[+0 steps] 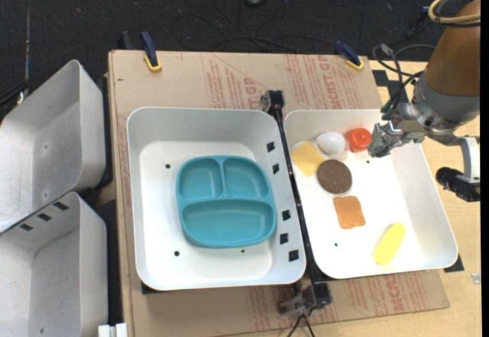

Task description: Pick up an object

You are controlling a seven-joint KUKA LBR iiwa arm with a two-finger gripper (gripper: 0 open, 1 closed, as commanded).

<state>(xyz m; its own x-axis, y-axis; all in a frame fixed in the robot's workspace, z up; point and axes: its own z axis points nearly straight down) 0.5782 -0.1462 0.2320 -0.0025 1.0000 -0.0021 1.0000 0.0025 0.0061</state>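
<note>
1. Cardboard-topped bench (206, 72) bears two white bins; the right bin (428, 198) holds the food pieces
2. Gripper (380, 143) hangs over that bin's upper part; whether it is spread or clenched, I cannot tell
3. Small round red-orange piece (357, 138) lies just beside it, toward the left bin, next to a white egg-like piece (331, 143)

Red printed lettering runs across the cardboard sheet (229, 76) under the bins. It appears upside down and too faint to read. Nothing else carries text.
</note>
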